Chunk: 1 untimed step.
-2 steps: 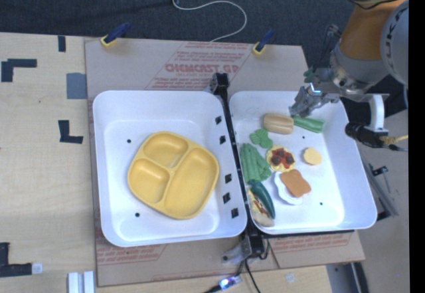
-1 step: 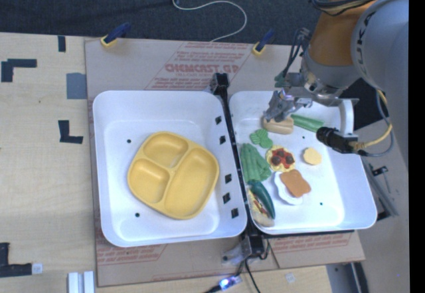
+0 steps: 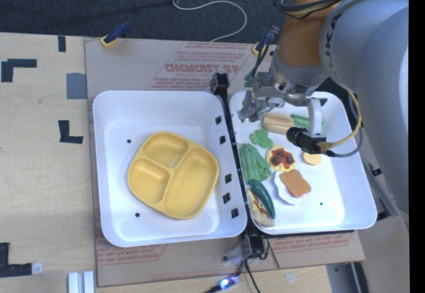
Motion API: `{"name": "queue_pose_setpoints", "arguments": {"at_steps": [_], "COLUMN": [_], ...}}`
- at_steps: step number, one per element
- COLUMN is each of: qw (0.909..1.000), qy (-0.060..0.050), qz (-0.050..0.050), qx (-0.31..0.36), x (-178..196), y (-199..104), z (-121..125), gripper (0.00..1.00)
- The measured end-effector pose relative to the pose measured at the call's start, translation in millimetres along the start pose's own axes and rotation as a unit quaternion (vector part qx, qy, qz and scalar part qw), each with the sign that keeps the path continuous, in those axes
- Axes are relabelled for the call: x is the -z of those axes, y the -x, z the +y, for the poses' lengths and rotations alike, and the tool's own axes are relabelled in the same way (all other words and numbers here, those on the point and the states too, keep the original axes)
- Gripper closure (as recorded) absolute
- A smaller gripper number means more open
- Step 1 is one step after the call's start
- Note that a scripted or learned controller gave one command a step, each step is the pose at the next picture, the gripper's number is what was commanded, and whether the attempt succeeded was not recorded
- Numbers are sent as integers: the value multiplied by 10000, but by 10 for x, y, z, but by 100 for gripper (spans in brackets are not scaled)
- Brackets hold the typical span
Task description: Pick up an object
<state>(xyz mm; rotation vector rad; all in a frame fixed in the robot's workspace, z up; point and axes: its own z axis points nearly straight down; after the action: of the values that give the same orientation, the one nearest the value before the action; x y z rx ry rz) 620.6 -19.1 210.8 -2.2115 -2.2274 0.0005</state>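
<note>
The tool (image 3: 255,109) is seen low over the upper part of the right bin (image 3: 345,208), just beside a tan bread roll (image 3: 279,123); nothing is seen between its fingers, and their opening cannot be told. A yellow divided plate (image 3: 173,174) is seen in the left bin (image 3: 113,119).

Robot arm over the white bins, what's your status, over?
Pincer low in right white bin, far end. Tan bread-roll toy beside it, ungrasped. Green leafy toy close by. Yellow divided plate in left bin.
</note>
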Motion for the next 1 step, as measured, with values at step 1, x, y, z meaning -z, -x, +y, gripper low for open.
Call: {"name": "queue_pose_setpoints", "arguments": {"at_steps": [1], "qw": [10000], "qy": [8], "qz": [1], "qx": [2], "x": [133], "y": [-555], "z": [2], "gripper": [100]}}
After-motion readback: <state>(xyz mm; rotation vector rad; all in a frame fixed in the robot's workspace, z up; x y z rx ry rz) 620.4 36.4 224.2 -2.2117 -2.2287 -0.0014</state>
